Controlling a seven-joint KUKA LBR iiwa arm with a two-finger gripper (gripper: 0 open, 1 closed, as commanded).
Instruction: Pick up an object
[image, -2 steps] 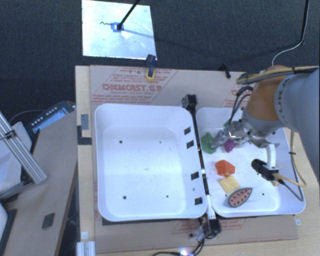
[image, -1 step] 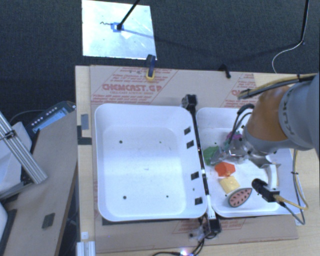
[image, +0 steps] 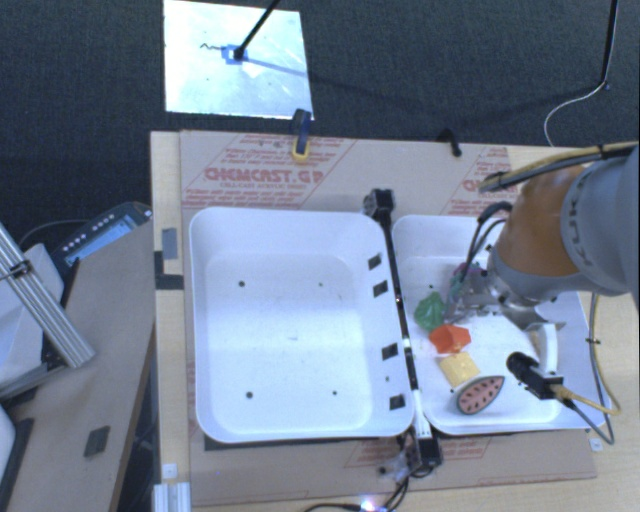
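Observation:
The right bin (image: 440, 235) holds a green object (image: 430, 309), an orange-red block (image: 451, 338), a yellow piece (image: 459, 368) and a grey oval brush with a reddish face (image: 479, 395). My gripper (image: 463, 290) hangs low over the right bin, just right of the green object and above the orange-red block. The wrist hides its tips, and nothing shows between them.
The left bin (image: 215, 235) lies beside the right one, with a black divider strip (image: 395, 310) between them. The grey arm with its orange band (image: 545, 225) crosses the right bin's far right side. A yellow clamp (image: 300, 150) sits at the board's far edge.

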